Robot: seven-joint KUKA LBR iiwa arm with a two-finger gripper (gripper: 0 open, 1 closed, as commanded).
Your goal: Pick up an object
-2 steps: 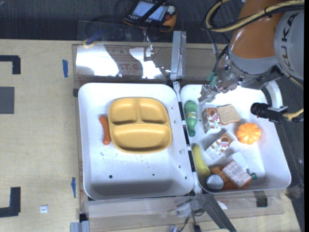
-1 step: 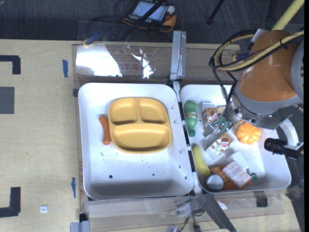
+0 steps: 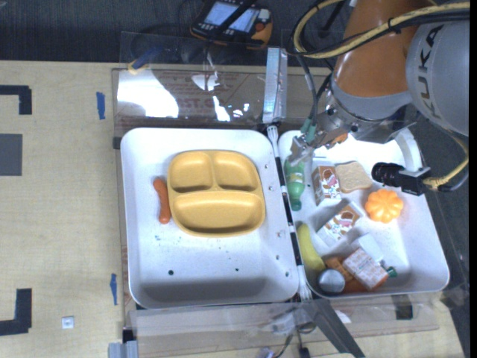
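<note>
My gripper hangs over the far left corner of the right bin, just above the top end of a green bottle that lies along the bin's left wall. Close to its right are a slice of toast and a small printed carton. An orange pumpkin toy sits further right. A second carton, a yellow banana, a red packet and a grey round lid lie toward the bin's front.
The left bin holds a yellow divided plate and an orange carrot-like stick on the plate's left. A black cylinder on the arm juts over the right bin. A clear panel stands behind the bins.
</note>
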